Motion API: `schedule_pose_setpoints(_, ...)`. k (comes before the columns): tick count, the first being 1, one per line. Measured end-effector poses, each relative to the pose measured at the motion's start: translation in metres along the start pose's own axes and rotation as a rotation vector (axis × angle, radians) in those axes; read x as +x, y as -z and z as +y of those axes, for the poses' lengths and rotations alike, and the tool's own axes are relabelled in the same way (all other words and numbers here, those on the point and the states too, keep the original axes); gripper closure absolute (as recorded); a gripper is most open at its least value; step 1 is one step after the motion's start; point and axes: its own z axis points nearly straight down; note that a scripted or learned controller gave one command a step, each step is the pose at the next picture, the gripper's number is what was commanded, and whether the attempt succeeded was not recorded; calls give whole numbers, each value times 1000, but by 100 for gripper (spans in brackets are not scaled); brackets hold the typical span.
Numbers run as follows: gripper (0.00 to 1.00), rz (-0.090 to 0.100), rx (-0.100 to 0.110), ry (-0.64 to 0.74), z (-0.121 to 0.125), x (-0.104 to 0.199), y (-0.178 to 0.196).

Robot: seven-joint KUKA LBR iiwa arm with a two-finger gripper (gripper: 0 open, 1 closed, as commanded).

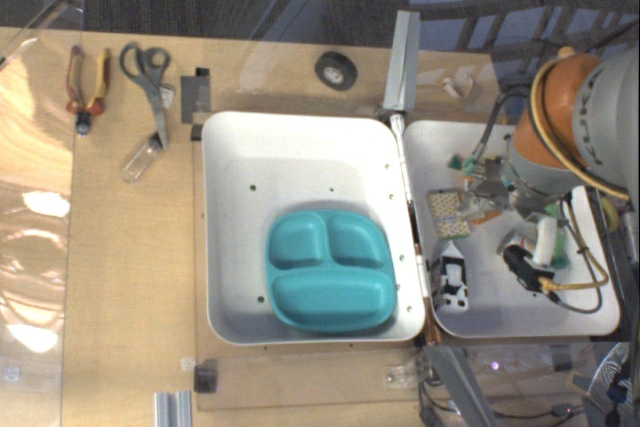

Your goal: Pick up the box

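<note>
A wooden bench seen from above at a slant, bearing two shallow white bins side by side. The left bin (230, 215) holds a teal divided tray (330, 268), turned upside down or right way up I cannot tell, lying toward the bin's 5 o'clock corner. The right bin (600, 320) sits just beside it, parted by a grey metal post (403, 60) that rises at 12 o'clock between them.

The grey arm with its orange band (565, 105) reaches in from 3 o'clock and hangs over the right bin. Its gripper (480, 195) sits low over the bin's middle, pointing toward 9 o'clock. How far the jaws stand apart cannot be told: the wrist, cables and fittings hide them, and nothing can be seen held between them.

Just beside the gripper at its 8 o'clock lies a small patterned box (447, 213), flat on the bin floor near the bin's left wall. Whether the gripper touches it is unclear. A black and white item (453, 281) lies at 6 o'clock from the box, near the same wall.

On the bench at 10 o'clock lie red-handled pliers (85, 87), grey scissors (150, 85) and a roll of black tape (336, 70).
</note>
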Motion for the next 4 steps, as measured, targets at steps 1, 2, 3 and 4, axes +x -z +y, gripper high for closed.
schedule_pose_setpoints(1, 0, 0, 0, 0, 0, 0, 0)
schedule_pose_setpoints(2, 0, -7, -3, -85, 20, 24, -17)
schedule_pose_setpoints(3, 100, -4, 15, -79, 15, 27, -17)
schedule_pose_setpoints(4, 100, -1, 27, -10, 4, 53, 98)
